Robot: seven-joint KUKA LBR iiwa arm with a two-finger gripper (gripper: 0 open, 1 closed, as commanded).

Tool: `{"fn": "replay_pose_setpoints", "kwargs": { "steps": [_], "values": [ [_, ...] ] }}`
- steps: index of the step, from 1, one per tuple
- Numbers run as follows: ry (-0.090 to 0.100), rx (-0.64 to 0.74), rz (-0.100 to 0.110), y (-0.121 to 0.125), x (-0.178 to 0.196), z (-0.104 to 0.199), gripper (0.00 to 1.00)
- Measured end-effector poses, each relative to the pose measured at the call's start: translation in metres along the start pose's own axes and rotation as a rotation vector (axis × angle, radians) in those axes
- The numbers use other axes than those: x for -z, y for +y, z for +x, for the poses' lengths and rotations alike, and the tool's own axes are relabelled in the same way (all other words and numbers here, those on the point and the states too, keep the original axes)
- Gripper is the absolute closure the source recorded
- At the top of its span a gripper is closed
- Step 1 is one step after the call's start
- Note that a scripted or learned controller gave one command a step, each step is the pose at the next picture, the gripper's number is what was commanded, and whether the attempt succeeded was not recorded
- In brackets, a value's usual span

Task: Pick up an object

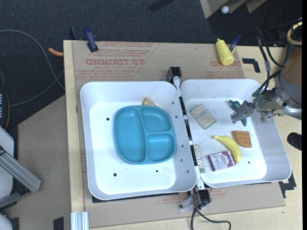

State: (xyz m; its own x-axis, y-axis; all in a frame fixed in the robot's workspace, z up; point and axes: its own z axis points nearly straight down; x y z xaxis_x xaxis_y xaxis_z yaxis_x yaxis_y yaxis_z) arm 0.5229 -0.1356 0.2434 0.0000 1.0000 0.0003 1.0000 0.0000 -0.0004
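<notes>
Yellow toy banana (229, 146) lies just below the gripper (238, 113); it looks light, hard and smooth, so pinch its middle. I cannot tell how the gripper is set.

Tan wedge (149, 101) mostly hidden behind blue plate (144, 133), arm (293, 80) cropped at right edge

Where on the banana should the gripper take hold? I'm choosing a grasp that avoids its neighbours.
Probably the banana's upper left end, from above, fingers across its narrow width. That end lies bare on the right bin's floor; lower down, the waffle and purple packet crowd it.
</notes>
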Motion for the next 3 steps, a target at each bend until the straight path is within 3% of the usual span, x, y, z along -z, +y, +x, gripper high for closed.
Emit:
{"fn": "replay_pose_setpoints", "kwargs": {
  "steps": [1, 2, 3],
  "values": [
    [0.001, -0.001, 0.005, 0.007, -0.155, 0.007, 0.0],
    [-0.002, -0.002, -0.002, 0.009, -0.144, 0.006, 1.0],
    [0.001, 0.003, -0.004, 0.042, -0.058, 0.089, 1.0]
  ]
}}
